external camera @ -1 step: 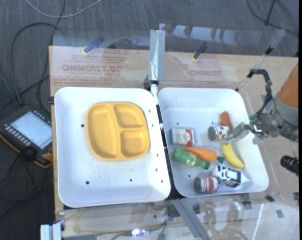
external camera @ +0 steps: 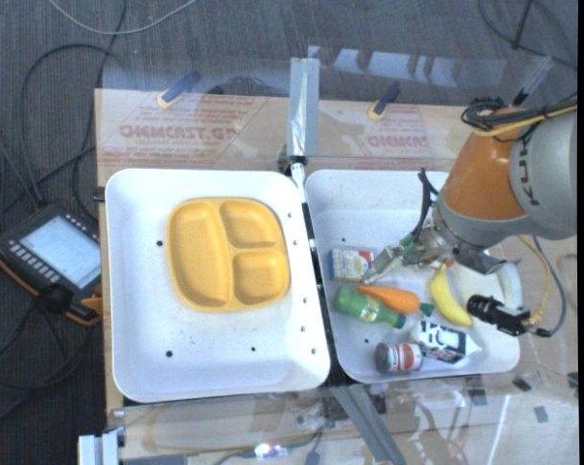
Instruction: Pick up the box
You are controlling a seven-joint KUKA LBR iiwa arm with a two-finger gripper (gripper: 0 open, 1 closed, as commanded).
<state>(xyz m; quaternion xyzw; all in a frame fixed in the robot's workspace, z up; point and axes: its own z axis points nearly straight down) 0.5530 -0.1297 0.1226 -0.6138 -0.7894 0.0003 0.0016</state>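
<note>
A small box (external camera: 350, 263) with a white, yellow and orange label lies in the right bin (external camera: 369, 197), close to its left wall. My gripper (external camera: 396, 257) hangs low over the bin just right of this box, its tip nearly at the box's right end. Nothing shows held in it. A black-and-white carton (external camera: 443, 340) lies near the bin's front right corner.
An orange carrot (external camera: 392, 297) and a green bottle (external camera: 365, 305) lie just in front of the gripper. A banana (external camera: 450, 299) lies to the right and a can (external camera: 400, 358) at the front. The left bin (external camera: 137, 289) holds a yellow divided tray (external camera: 229, 252).
</note>
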